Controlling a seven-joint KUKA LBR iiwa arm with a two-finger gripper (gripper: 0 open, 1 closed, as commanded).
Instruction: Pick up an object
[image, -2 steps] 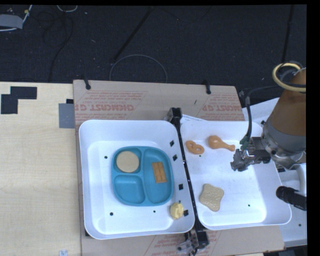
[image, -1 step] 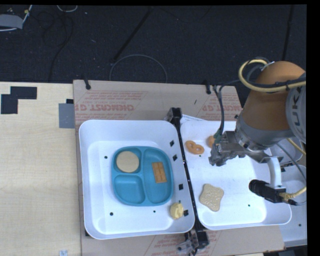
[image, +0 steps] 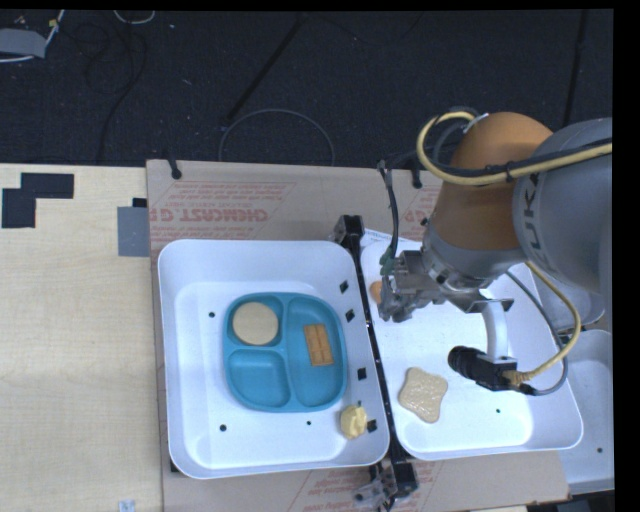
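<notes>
Arm in from the right, gripper (image: 392, 298) low over the far-left corner of the right bin (image: 540, 425), close to the divider between bins. A small orange object (image: 376, 290) shows just left of the gripper, partly hidden; cannot tell whether the gripper is clenched or released, or whether it touches anything. A beige toast-shaped piece (image: 424, 394) lies on the near-left floor of the right bin, apart from the gripper. Left bin (image: 190, 420): blue divided tray (image: 262, 385) holding a round tan disc (image: 254, 323) and an orange cracker (image: 319, 345). A yellow lump (image: 353, 420) lies at the left bin's near-right corner. Both bins sit on the counter (image: 70, 350).
</notes>
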